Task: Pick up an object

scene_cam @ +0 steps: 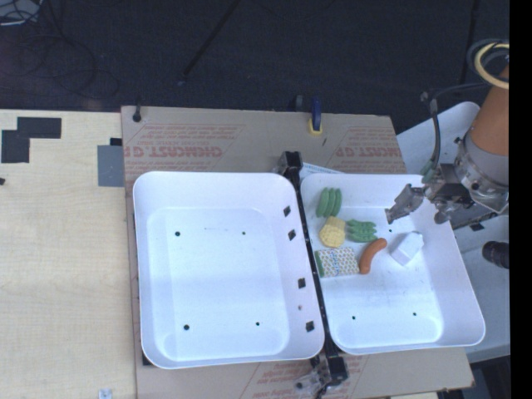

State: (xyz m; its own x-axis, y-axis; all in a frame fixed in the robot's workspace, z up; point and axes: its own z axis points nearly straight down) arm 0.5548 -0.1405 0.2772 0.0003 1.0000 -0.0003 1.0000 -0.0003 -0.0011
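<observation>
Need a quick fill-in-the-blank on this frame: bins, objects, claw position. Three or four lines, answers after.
1. All the small objects lie in the ______ bin as the camera sees it.
2. The white block lies just right of the ______ sausage-shaped piece.
3. The claw hangs over the bin's ______ edge, with nothing seen between its fingers.
4. The yellow piece lies directly below the ______ pod-shaped piece in the view.

Missing words: right; orange; upper right; green

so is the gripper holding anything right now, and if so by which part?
Nothing is held. The gripper hangs above the right bin, fingers open with nothing between them; the white block and orange sausage lie on the bin floor.
</observation>
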